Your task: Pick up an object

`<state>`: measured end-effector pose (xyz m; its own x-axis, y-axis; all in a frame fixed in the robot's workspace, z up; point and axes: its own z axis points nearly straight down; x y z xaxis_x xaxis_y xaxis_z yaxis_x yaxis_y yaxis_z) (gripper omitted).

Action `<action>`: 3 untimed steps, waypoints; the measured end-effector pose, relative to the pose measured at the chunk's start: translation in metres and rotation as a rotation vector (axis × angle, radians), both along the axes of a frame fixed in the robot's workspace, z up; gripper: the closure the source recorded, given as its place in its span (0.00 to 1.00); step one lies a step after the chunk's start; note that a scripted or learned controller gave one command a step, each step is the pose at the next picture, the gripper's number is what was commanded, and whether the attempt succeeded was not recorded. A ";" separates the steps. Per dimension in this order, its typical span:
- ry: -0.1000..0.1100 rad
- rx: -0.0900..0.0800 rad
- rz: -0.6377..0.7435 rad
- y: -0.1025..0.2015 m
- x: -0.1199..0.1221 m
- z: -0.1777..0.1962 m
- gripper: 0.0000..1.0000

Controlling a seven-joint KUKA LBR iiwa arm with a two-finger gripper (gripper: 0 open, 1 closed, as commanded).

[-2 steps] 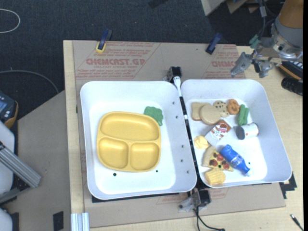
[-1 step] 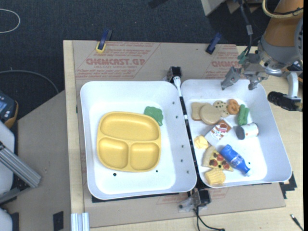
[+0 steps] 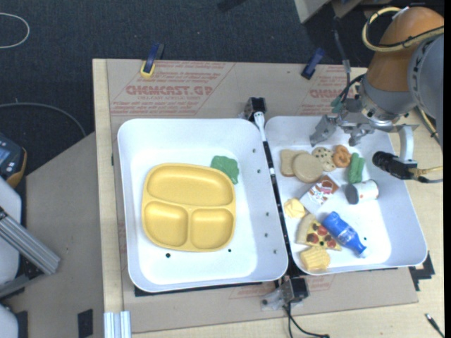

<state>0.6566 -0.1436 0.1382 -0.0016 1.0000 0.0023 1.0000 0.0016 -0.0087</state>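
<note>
My gripper (image 3: 337, 136) hangs over the far edge of the right bin (image 3: 394, 217), open, with nothing between its fingers. Just below it in the view lie a chocolate-chip cookie (image 3: 324, 157) and an orange ring-shaped piece (image 3: 342, 155). Two tan biscuits (image 3: 301, 166) sit to their left, a green piece (image 3: 356, 168) and a white cup (image 3: 365, 189) to their right. Nearer the front lie a red-and-white packet (image 3: 323, 189), a blue bottle (image 3: 345, 232), a pizza slice (image 3: 317, 234) and two yellow pieces (image 3: 294, 208).
The left bin (image 3: 130, 153) holds a yellow divided plate (image 3: 189, 206) and a green broccoli piece (image 3: 225, 166) at the plate's far right corner. A black cylindrical part (image 3: 391, 164) juts over the right bin's right side. Clamps (image 3: 149, 60) hold the board's far edge.
</note>
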 end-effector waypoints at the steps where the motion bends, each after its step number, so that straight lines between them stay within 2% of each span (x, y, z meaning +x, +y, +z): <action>1: -0.013 -0.005 0.000 0.000 0.002 -0.048 0.00; 2: -0.022 -0.010 0.001 -0.002 0.004 -0.033 1.00; 3: -0.018 -0.005 -0.001 -0.002 0.003 0.032 1.00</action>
<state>0.6595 -0.1452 0.1700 -0.0006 1.0000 -0.0028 1.0000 0.0006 0.0097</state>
